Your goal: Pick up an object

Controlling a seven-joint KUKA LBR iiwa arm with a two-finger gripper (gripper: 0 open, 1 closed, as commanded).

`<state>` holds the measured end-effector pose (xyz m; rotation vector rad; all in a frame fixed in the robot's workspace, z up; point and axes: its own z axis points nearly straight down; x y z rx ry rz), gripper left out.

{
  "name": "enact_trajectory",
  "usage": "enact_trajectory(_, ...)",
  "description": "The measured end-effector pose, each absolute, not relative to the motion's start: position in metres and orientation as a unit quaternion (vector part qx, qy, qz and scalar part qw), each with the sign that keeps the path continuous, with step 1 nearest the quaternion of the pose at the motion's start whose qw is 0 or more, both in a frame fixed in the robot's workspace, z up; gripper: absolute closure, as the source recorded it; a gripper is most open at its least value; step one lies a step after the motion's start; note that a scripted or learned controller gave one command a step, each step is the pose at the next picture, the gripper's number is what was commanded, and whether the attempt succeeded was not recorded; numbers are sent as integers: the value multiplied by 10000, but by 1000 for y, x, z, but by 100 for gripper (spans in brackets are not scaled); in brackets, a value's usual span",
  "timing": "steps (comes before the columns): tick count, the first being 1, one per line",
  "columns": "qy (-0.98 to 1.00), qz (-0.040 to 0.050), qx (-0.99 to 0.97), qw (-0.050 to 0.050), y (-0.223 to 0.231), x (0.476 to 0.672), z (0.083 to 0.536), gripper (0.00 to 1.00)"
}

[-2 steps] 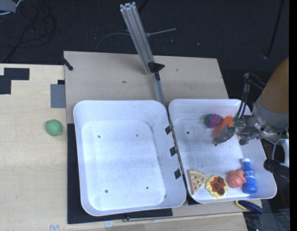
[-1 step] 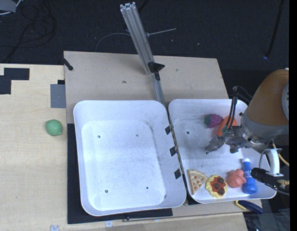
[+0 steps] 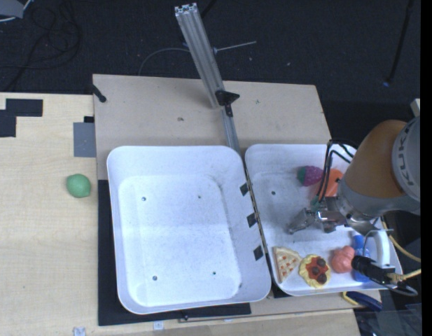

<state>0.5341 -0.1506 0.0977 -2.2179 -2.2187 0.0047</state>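
Claw point(image 3: 300, 224): we are seeing it hanging low in the right bin point(image 3: 272, 161), fingers spread, gripping nothing | Objects: pizza slice toy point(image 3: 286, 263) and round pizza toy point(image 3: 314, 269) lying just below it; purple grapes point(image 3: 310, 175) lying above | Left bin point(image 3: 124, 161): sitting beside.

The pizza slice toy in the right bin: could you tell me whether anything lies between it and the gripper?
Nothing visible does. The gripper hangs over bare bin floor, and the pizza slice lies just below it in the camera view, with only white floor of the right bin between them.
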Motion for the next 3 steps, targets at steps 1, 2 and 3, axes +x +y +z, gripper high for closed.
enact_trajectory(1,-7064,4,-7078,4,-152,535,110,100)
enact_trajectory(2,-7071,-13,-7071,-19,-149,532,170,100)
enact_trajectory(3,-7071,-14,-7071,-21,-148,530,233,100)
